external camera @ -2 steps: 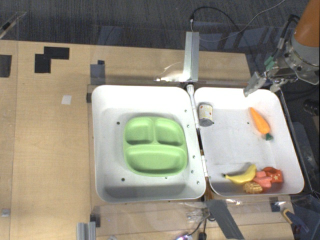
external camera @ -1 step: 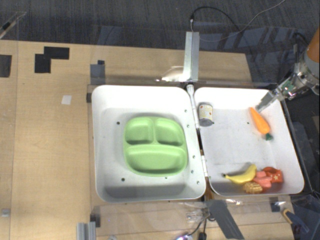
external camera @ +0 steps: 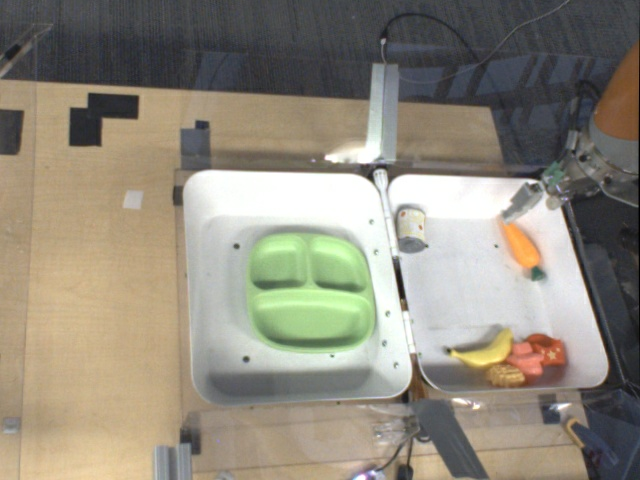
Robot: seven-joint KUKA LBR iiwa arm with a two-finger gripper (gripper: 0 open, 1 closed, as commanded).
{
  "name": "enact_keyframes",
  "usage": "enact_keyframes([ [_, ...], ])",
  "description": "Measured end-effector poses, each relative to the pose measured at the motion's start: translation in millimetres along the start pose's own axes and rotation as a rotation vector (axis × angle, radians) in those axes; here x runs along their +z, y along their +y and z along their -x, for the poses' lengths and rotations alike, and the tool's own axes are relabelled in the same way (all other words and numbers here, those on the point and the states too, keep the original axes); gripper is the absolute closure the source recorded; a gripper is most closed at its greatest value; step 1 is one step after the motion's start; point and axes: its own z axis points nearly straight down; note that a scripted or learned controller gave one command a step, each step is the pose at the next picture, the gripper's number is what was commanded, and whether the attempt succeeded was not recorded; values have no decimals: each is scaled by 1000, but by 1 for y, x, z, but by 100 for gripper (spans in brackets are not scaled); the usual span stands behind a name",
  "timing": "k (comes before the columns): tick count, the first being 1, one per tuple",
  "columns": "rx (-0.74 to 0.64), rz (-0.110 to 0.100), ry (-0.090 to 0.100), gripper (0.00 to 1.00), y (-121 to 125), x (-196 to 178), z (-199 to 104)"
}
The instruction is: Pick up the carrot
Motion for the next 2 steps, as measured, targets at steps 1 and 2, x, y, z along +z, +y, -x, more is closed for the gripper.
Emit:
enact_keyframes([
  [1, 256, 2, 0, 0, -22, 93, -6],
  [2, 253, 9, -2, 100, -19, 81, -6],
])
